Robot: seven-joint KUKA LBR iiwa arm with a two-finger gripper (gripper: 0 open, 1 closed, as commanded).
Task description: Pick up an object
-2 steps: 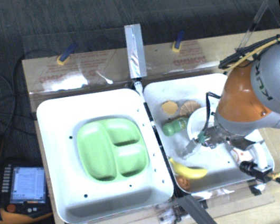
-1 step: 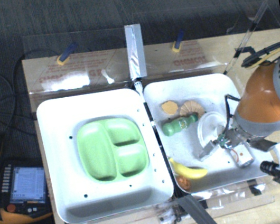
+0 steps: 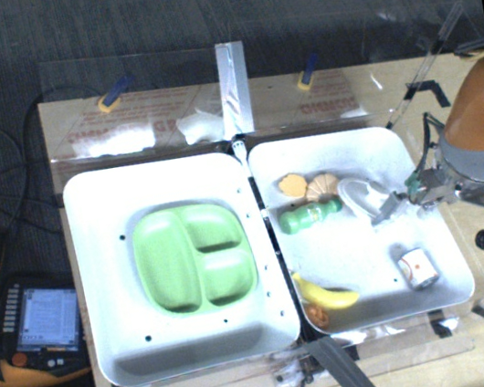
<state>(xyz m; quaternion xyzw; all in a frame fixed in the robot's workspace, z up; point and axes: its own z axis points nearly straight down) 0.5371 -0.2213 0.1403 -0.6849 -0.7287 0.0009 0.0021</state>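
The right bin (image 3: pixel 345 146) holds several objects. A green bottle (image 3: pixel 307 215) lies on its side near the bin's left wall, with an orange round piece (image 3: pixel 292 186) and a tan ridged piece (image 3: pixel 322 187) just behind it. Right of them rests a pale greyish object (image 3: pixel 357 193). A yellow banana (image 3: pixel 328 294) lies at the front left, and a small white can (image 3: pixel 417 267) at the front right. My gripper (image 3: pixel 385 207) reaches in low from the right, its tip right beside the pale greyish object. Whether it touches or holds anything is unclear.
The left bin (image 3: pixel 96 204) carries a green divided plate (image 3: pixel 196 256). A metal divider (image 3: pixel 233 78) stands behind the seam between the bins. Tablets and cables (image 3: pixel 37 317) lie off the bench's left side.
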